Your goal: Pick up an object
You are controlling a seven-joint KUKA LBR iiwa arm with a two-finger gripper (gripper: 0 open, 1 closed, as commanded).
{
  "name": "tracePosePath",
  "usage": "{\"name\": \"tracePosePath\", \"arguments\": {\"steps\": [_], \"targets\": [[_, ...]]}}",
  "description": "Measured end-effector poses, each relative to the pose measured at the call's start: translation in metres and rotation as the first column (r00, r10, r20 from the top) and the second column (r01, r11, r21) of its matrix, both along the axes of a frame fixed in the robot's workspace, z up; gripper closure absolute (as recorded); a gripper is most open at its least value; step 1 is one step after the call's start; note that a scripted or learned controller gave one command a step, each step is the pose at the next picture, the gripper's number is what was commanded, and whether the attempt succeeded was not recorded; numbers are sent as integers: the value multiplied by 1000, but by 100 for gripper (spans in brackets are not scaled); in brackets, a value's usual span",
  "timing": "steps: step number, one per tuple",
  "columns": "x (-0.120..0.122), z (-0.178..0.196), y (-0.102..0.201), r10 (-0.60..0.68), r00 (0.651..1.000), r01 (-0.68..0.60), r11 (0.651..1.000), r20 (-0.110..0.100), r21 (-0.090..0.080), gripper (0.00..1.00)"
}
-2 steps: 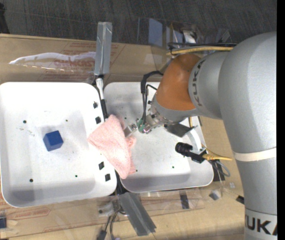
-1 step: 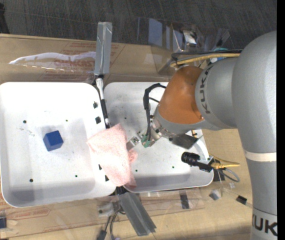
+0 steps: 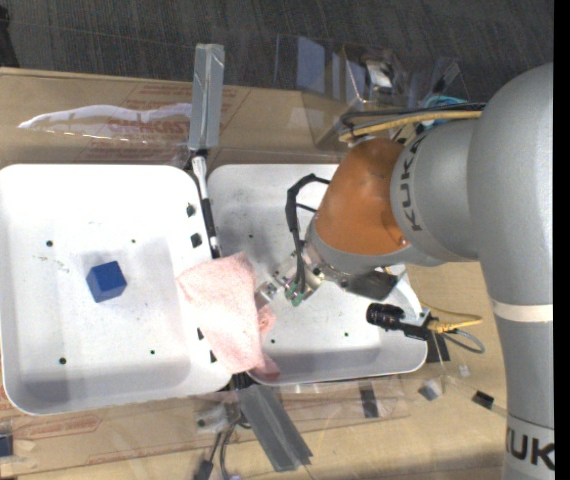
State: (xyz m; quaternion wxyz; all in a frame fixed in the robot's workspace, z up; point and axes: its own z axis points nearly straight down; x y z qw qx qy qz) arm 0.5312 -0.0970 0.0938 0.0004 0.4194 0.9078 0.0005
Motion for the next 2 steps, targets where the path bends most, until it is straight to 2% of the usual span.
{"name": "tracePosePath", "arguments": {"steps": [1, 2], "targets": [[1, 10, 0, 3, 1000, -3, 1000, 0, 0, 100], [1, 10, 0, 2, 1000, -2, 1000, 0, 0, 0]]}}
